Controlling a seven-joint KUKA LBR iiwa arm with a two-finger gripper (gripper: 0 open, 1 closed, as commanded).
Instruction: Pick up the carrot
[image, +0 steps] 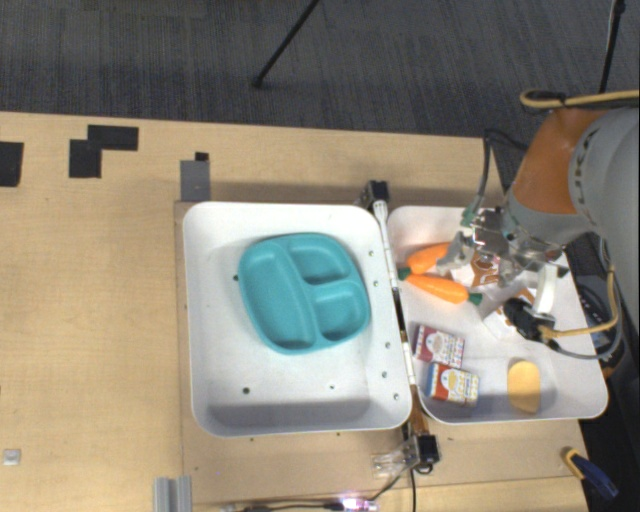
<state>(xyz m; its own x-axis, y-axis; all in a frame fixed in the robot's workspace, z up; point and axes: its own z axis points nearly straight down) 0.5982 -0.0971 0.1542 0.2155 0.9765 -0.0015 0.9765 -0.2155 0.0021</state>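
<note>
The arm reaches in from the right and its gripper (487, 268) hangs low over the upper part of the right bin (590, 400). Two carrots lie there, close together near the bin's left wall: one (428, 257) higher up and angled toward the gripper, the other (437, 288) just below it, lying nearly flat with its tip pointing left. The gripper sits at their right ends, just beside them, maybe touching. From where I stand I cannot tell whether the jaws are spread or closed, and I see no carrot between them, so I would not call this a grasp.

To my eye the step in hand is lining up and closing on one carrot. To do it well, the gripper should choose one carrot and centre itself over the thick middle, not the tapered end, with the jaws set across the carrot's width. The neighbour lies so close that a finger could land on it or push both aside.

Lower in the same bin sit two small cartons (447, 364) and a yellow lump (524, 384), well apart from the carrots. The left bin (215, 400) holds a teal divided plate (300, 290).
</note>
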